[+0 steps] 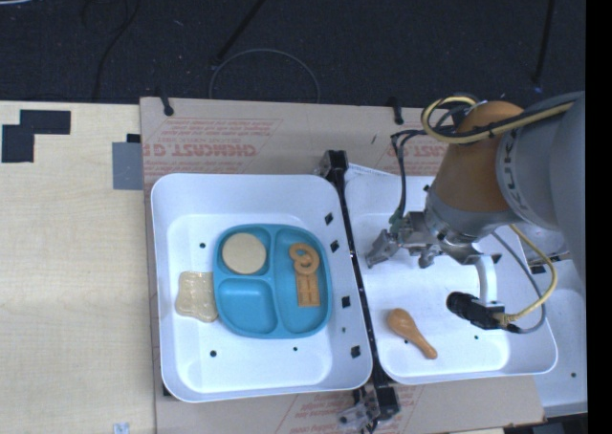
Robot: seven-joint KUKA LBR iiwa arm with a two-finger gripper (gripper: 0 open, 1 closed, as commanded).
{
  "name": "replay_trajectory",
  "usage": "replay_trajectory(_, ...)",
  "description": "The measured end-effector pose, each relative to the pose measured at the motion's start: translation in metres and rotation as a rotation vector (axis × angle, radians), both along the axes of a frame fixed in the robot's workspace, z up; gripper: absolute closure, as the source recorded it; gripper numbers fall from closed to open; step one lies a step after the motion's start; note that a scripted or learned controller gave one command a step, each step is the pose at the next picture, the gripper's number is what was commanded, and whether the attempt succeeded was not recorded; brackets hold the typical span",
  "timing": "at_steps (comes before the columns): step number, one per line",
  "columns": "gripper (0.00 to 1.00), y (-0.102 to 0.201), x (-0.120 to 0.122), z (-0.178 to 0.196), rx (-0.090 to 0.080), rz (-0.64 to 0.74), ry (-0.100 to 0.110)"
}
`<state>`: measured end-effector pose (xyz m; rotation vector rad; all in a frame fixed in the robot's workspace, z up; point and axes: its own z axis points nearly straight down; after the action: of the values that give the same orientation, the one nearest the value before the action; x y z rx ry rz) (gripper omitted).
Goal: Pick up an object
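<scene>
Down at the bottom of the frame, a dark clamp (368,408) sits at the lower end of the black divider (349,270) that runs up between the two white bins. Just above it, in the lower part of the right bin (535,356), lies a small tan wooden spoon-like piece (411,332), its round end toward the upper left and its handle pointing toward the lower right; nothing touches it. To its right, a black cylindrical fitting (475,310) with a yellow cable hangs off the arm. In the left bin (182,203), a pale yellow bumpy piece (196,295) rests against the left edge of a blue divided tray (258,308). The tray's upper left compartment holds a round tan disc (243,252), and its right compartment holds an orange wooden key-shaped piece (305,274). Higher, at the middle of the frame, the gripper (382,249) hangs over the upper left part of the right bin, close to the divider and well apart from the spoon-like piece; whether its grey fingers are spread or closed cannot be told from this angle, and nothing can be seen between them. Behind it rises the grey arm (535,169) with its orange band (473,160), entering from the right. Both bins sit on a brown cardboard sheet (239,141) with red print, beside a light wooden bench top (67,270) at the left, and dark carpet (287,11) with cables fills the top.
</scene>
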<state>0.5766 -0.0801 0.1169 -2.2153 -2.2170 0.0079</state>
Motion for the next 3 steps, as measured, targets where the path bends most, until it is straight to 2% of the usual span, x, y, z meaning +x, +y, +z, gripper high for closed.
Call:
replay_trajectory(1,0.00,0.001,-0.001,-0.031,-0.001,-0.001,-0.004)
replay_trajectory(2,1.00,0.000,-0.001,-0.019,-0.001,-0.006,-0.004)
replay_trajectory(3,1.00,-0.002,-0.001,0.023,-0.002,-0.008,-0.009)
